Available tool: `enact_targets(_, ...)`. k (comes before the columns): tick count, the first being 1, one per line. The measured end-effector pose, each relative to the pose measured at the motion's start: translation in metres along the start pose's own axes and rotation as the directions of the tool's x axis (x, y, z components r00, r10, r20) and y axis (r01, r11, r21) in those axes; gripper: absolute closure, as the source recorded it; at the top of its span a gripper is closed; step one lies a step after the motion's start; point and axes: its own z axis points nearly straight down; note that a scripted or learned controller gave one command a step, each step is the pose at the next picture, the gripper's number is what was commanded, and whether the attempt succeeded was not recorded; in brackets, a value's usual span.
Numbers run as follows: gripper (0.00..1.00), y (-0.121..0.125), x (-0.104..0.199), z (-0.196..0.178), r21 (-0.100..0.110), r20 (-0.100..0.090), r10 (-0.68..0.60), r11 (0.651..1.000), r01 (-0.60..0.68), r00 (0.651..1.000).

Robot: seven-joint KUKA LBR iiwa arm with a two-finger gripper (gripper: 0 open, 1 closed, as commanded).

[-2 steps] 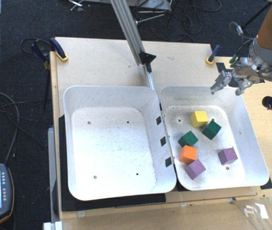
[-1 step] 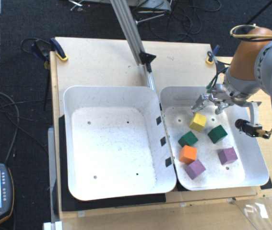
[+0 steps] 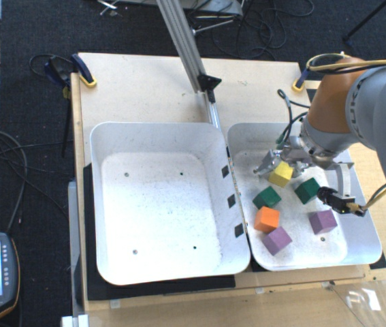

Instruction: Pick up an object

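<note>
In right white bin [image 3: 356, 251]: small yellow block [image 3: 281, 174], tilted, long axis running upper-left to lower-right, under two-finger gripper [image 3: 278, 162]; grip state cannot tell.

The gripper [image 3: 279, 163] hangs low in the right bin [image 3: 363, 254], touching the yellow block [image 3: 282, 174] just below it.

Blocks crowd the right bin [image 3: 363, 247], yellow [image 3: 282, 174], two green [image 3: 267, 197], orange [image 3: 267, 219] and two purple [image 3: 277, 239] lying close together under the arm [image 3: 356, 107], while the left bin [image 3: 155, 203] offers open floor beside a slanting metal rail [image 3: 182, 36].
</note>
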Motion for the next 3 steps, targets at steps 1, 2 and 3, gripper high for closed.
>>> enact_targets(1, 1.0, 0.002, -0.002, -0.011, -0.006, 0.002, 0.005, 1.0, -0.005, 1.0)
enact_targets(2, 1.0, -0.048, 0.07, -0.106, -0.009, -0.001, -0.004, 1.0, 0.004, 1.0)
enact_targets(3, 1.0, -0.087, 0.147, -0.103, 0.001, -0.002, -0.005, 1.0, 0.005, 1.0)
